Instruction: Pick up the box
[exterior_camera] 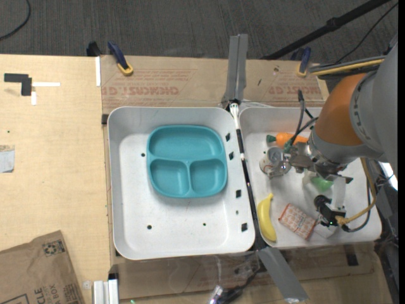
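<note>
The box (297,221) is small and flat with a red and white pattern. It lies tilted near the front of the right bin (253,138), just right of a yellow banana (267,217). My gripper (276,161) hangs over the middle left of that bin, behind and to the left of the box and apart from it. The grey arm with its orange band (338,113) reaches in from the right and hides the bin's back right part.
An orange item (283,138) lies behind the gripper, and a green item (320,183) sits under the wrist. Black cables (326,208) dangle beside the box. The left bin (120,189) holds a teal divided plate (187,160). A cardboard box (38,271) sits front left.
</note>
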Motion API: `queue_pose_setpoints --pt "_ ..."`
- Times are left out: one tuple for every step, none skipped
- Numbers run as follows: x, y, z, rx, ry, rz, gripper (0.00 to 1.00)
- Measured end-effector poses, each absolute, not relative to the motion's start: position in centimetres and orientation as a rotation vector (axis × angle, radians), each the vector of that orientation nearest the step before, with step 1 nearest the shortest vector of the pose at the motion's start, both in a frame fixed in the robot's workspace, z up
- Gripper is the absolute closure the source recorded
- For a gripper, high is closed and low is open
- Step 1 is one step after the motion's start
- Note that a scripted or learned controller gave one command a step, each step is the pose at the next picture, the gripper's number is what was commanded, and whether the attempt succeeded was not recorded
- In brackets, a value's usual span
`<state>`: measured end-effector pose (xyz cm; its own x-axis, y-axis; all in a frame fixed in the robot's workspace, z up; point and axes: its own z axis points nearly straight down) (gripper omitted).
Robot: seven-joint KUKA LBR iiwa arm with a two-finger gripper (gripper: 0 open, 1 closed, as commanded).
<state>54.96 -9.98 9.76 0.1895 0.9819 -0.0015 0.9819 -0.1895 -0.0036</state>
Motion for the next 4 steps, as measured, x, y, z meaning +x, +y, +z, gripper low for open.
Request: queue_pose_setpoints --pt "47.6 -13.3 9.1 -2.505 -1.892 0.004 0.0" --pt "55.1 -11.2 9.1 -2.783 -1.455 0.007 0.0" --pt "64.2 -9.3 9.3 -2.859 -1.297 0.012 0.0" --pt "58.2 -10.2 21.3 -2.959 -1.055 0.008 0.0"
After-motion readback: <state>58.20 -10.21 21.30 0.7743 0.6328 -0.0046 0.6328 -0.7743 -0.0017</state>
